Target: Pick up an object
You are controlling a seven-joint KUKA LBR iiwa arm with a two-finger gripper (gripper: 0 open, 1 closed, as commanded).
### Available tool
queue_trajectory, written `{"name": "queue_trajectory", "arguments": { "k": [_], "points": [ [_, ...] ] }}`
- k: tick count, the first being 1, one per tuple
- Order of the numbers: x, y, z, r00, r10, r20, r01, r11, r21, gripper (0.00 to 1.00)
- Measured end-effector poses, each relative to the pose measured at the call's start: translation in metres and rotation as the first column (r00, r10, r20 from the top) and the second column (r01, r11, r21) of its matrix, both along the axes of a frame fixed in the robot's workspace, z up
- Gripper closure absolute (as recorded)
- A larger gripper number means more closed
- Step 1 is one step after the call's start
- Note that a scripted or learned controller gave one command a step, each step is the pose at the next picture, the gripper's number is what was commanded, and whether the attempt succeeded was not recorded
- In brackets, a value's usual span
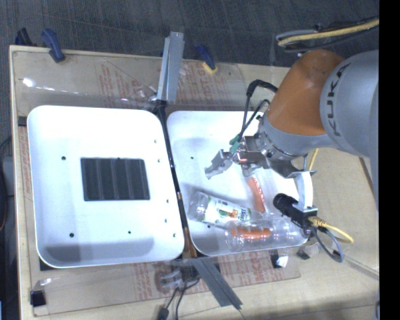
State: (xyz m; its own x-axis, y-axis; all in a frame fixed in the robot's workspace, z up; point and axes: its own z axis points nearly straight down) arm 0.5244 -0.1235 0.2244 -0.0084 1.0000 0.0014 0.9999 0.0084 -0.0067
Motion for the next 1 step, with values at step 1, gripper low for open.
{"name": "queue_trajectory", "arguments": {
  "k": [1],
  "points": [
    [-0.0222,-0.0748,-0.0285,0.999,0.053,0.001,-0.053,0.999,0.0,0.0]
  ]
}}
